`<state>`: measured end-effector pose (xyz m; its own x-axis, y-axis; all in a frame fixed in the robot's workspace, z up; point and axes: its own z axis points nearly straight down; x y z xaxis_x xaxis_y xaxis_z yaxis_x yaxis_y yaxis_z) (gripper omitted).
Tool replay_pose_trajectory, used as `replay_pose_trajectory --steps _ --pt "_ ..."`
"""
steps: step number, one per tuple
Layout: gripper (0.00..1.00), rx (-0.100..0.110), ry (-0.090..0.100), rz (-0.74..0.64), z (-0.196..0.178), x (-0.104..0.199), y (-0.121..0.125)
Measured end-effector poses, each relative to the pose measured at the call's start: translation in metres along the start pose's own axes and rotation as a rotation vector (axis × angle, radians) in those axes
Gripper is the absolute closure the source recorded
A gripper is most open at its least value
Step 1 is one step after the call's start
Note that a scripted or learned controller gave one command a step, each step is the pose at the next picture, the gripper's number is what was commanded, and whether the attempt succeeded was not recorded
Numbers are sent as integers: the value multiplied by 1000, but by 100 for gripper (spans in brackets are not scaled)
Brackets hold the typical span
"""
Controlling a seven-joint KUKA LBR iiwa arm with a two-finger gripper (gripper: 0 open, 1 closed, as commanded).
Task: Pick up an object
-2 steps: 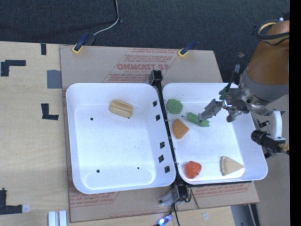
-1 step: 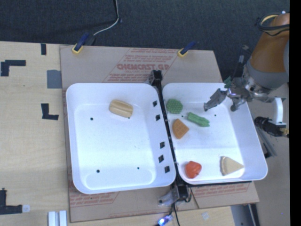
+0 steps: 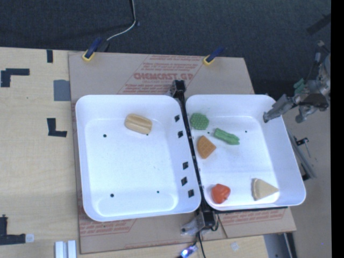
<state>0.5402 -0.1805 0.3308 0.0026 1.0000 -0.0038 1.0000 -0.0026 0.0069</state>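
- Looking down on the worktop [image 3: 32, 144], we see two shallow white bins side by side: the left bin [image 3: 91, 198] and the right bin [image 3: 285, 160].
- We count one thing in the left bin, a tan bread-like piece [image 3: 138, 123] lying near its far wall.
- We find five things in the right bin: a green round piece [image 3: 199, 121] and an orange piece [image 3: 205, 147] close to the divider, a green pod-shaped piece [image 3: 227, 136] just beside them, a red piece [image 3: 220, 193] by the near wall, and a pale wedge [image 3: 263, 188] in the near right corner.
- We see the gripper [image 3: 271, 114] at the right bin's far right rim, reaching in from the right and well apart from every object.
- We cannot tell how far its tips are parted, since the end is small and blurred; nothing shows held there.
- We judge the task to be at its approach step: nothing is lifted and every object lies on a bin floor.
- We think the next move calls for choosing one target, probably in the right bin, carrying the gripper over it, and descending straight onto it.
- We note that the green pod-shaped piece sits nearest, with open floor around it.
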Motion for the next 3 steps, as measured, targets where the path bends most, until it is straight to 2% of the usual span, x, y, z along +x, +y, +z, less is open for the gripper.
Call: replay_pose_trajectory --steps 1,3 --pt "0 9 1 -2 76 -41 58" --pt "0 5 2 -5 82 -42 129"
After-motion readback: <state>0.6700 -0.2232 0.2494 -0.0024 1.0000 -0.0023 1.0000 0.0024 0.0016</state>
